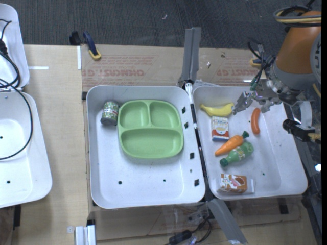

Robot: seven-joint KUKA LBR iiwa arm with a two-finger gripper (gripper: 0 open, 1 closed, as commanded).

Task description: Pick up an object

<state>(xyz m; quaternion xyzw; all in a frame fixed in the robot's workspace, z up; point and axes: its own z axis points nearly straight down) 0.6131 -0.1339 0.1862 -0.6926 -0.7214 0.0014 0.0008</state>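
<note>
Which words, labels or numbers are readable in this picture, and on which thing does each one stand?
Red print on the cardboard sheet behind the bins: it stands upside down and mirrored, seems to read "CHEMC21", not certain.
Small carton in the right bin: a printed label, too small to read.
Carton at the front of the right bin: print too blurred to read.
Small can in the left bin: patterned label, no legible words.
</note>
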